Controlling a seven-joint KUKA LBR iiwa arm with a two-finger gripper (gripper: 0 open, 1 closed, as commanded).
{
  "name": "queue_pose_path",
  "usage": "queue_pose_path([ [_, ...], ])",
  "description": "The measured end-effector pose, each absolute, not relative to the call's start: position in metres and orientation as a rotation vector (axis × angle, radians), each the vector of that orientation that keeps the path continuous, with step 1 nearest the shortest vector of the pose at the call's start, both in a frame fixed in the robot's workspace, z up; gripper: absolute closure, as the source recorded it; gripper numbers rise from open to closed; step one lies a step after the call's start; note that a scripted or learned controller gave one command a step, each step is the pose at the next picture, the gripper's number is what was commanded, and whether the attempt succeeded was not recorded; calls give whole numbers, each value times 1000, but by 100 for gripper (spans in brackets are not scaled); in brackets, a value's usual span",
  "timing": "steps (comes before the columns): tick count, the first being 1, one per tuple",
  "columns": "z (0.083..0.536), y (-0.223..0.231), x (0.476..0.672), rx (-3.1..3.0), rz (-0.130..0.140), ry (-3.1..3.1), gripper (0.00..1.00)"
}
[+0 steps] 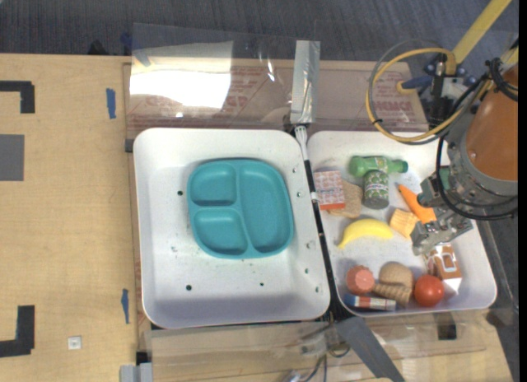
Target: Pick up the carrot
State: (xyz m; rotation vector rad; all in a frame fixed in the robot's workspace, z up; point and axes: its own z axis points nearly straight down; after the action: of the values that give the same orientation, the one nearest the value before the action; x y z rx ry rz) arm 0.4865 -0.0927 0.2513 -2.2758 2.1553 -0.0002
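The carrot [412,200] is a small orange piece lying in the right bin [486,294], near its right side, between a green can and the arm. My gripper [436,230] hangs low over the bin just right of and below the carrot, its metal tip close to the carrot's lower end. The wrist above it covers that corner of the bin. Nothing visibly hangs from the gripper.
The right bin also holds a green can [375,181], a pink box [328,188], a banana [367,230], a yellow wedge [402,222], a tomato [428,290], a small carton [445,262] and a bread-like piece [395,280]. A teal divided plate [241,207] lies in the left bin [156,232].
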Motion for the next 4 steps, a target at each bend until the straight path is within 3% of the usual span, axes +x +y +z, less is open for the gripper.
queue_pose_path([
  [1, 261, -91, 488, -2268, -2, 2155, 100],
  [2, 102, -108, 481, -2573, -2, 1794, 100],
  [3, 289, -164, 490, -2724, -11, 1559, 100],
  [4, 128, -186, 483, -2881, -10, 1244, 100],
])
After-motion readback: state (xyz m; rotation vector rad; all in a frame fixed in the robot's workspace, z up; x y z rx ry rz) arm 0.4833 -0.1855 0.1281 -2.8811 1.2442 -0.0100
